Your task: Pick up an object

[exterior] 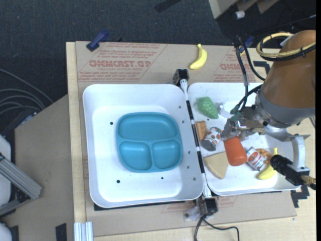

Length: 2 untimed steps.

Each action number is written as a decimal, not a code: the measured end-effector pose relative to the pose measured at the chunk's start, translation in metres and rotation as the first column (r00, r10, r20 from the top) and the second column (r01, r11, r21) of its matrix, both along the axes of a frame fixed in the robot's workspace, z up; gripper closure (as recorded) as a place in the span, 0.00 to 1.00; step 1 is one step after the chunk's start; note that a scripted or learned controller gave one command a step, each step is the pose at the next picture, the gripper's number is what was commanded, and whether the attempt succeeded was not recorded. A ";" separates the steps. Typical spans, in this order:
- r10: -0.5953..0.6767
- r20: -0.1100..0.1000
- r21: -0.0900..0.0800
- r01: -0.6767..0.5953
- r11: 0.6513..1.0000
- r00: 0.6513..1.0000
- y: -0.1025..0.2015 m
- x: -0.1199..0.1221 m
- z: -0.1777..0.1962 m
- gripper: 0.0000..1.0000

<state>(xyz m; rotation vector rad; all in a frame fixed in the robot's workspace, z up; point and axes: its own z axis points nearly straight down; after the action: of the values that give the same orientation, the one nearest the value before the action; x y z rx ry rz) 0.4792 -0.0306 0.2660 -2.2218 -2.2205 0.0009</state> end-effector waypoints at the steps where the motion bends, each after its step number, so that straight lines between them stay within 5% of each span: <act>1: 0.001 -0.003 0.001 -0.001 1.000 1.000 0.014 0.000 -0.004 1.00; 2: 0.000 0.000 0.000 0.000 1.000 1.000 0.006 0.002 0.001 1.00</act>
<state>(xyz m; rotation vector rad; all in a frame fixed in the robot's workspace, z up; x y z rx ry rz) 0.4816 -0.0245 0.2669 -2.2218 -2.2205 0.0005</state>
